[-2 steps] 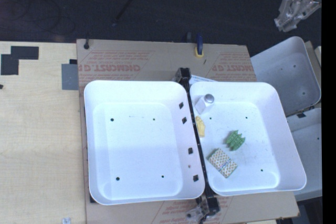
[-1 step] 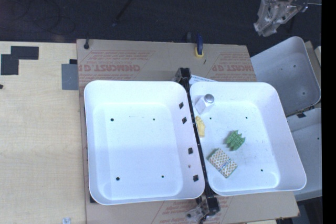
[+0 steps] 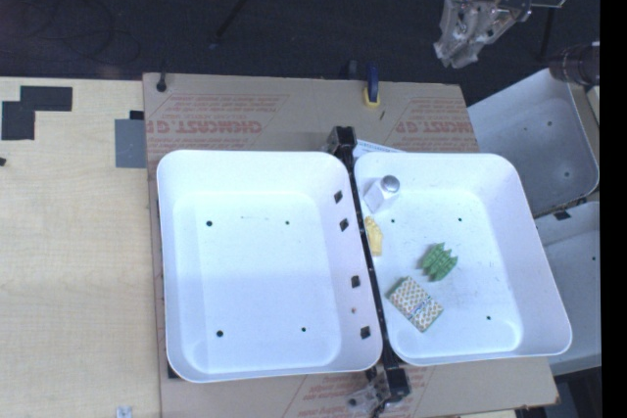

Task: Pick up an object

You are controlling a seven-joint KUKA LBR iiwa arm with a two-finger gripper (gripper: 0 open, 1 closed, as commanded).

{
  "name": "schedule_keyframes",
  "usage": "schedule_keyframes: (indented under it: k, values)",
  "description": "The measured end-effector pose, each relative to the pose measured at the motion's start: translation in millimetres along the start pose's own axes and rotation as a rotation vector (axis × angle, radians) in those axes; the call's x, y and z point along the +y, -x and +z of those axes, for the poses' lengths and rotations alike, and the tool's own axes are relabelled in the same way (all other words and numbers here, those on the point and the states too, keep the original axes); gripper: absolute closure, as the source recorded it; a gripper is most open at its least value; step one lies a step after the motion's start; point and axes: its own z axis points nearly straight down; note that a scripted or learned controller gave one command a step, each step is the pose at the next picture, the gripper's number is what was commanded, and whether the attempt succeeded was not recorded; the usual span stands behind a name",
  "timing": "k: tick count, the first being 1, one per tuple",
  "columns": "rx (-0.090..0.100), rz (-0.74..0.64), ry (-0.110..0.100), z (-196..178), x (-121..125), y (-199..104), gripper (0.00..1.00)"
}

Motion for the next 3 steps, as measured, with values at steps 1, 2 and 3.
schedule_keyframes:
  k: [1,2,3]
  values:
    - [0.000,0.000,-0.001,0,-6,-47,1.00]
    - [-0.001,-0.001,-0.002,0,-16,-99,1.00]
    - [-0.001,0.001,0.002,0,-17,-128,1.00]
